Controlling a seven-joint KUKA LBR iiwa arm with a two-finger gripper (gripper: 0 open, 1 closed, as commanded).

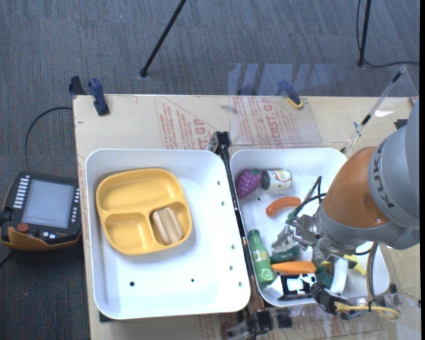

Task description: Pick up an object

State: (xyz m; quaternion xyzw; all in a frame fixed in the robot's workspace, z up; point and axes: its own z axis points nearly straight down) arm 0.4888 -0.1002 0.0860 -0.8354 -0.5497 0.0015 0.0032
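**Arm low over the right bin's near corner, nothing clearly caught**

You have the gripper (pixel 308 261) down in the right bin (pixel 326 156), among the clutter at its near end. Your view of the fingers is poor here: wrist, cables and toys overlap, so you cannot tell whether they are spread or pinched on anything.

The likeliest target is the carrot (pixel 293 267), lying flat just beside the gripper, with the green bottle (pixel 260 256) to its left along the bin wall. Judge the carrot as light, stiff, smooth plastic; it is tapered, so it may squirt out of a pinch. Take it across the thick middle, not the tip. The bottle looks light and round too, and would roll; grip it across its body.

Further back you have a sausage (pixel 282 205), a purple grape bunch (pixel 248 183) and a small can (pixel 278 180), well apart from the gripper. The can's label is too small to read.

The left bin (pixel 120 289) holds a yellow tray (pixel 138 183) with a bread-like toy (pixel 167 225) in one compartment.

Red print on the bench (pixel 188 122) reads upside down; it may say "LIMITED", but you should not rely on that.
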